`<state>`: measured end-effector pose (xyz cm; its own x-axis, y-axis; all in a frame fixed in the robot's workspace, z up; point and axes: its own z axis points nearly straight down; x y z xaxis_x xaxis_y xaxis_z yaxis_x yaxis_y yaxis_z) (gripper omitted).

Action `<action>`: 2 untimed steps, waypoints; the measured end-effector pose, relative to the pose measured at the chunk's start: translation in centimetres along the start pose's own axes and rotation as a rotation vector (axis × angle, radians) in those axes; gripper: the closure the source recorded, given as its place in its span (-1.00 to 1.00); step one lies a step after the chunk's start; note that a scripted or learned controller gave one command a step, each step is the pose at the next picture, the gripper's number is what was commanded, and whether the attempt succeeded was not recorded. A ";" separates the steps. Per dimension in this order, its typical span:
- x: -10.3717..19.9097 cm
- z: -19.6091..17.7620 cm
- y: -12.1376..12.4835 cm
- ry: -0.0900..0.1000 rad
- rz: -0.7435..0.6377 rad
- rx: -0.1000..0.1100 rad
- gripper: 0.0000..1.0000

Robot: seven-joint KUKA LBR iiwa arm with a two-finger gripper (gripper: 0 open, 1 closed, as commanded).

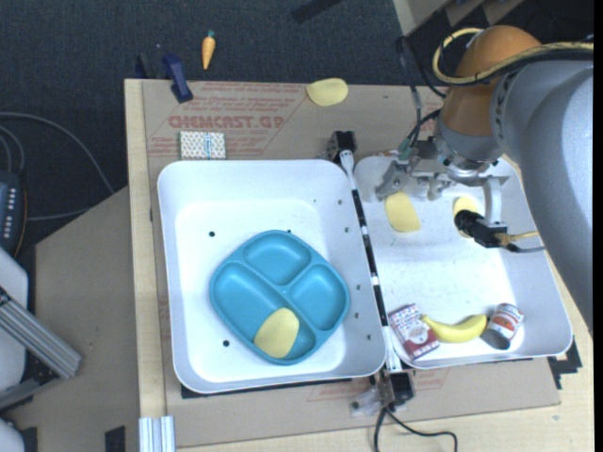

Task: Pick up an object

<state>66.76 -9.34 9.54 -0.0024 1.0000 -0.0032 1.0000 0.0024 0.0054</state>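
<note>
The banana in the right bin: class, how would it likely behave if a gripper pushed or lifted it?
The banana lies curved on the bin floor, so a push would probably pivot it, not roll it. It looks smooth, perhaps slippery. Touching the small can and the carton, it would likely nudge them.
</note>
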 end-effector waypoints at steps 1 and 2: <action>0.2 1.1 -0.1 0.002 0.001 0.007 -1.00; 0.3 0.0 0.0 0.001 0.000 0.003 1.00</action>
